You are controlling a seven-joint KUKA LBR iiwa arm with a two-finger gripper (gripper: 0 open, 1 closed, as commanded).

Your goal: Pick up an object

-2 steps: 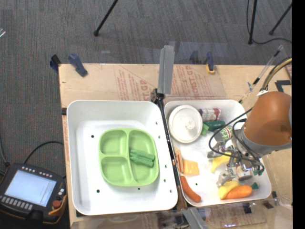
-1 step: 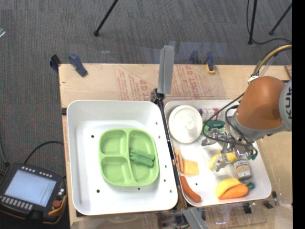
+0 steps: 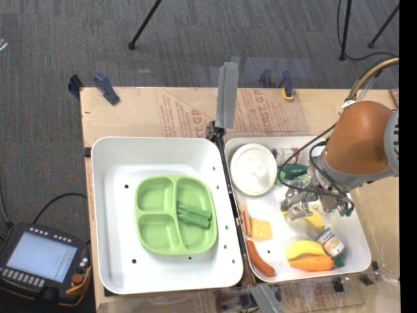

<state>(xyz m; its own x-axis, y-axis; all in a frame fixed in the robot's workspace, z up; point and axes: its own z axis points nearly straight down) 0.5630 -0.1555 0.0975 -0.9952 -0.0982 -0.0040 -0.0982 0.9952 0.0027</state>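
End effector (image 3: 305, 204) low in right bin (image 3: 362, 237), over yellow block (image 3: 315, 220) beside cheese slice (image 3: 260, 228). Grip state: cannot tell. Step looks like descent onto block; next move calls for closing, then straight lift. Banana (image 3: 303, 248) and carrot (image 3: 313, 263) lie near.

The arm (image 3: 359, 142) hides the right bin's (image 3: 362, 240) far corner and part of a yellow block (image 3: 314, 219).

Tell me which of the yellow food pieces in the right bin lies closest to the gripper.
The pale yellow wedge directly under the gripper. The banana lies farther toward the bin's front edge, and the flat cheese slice sits off to the left.
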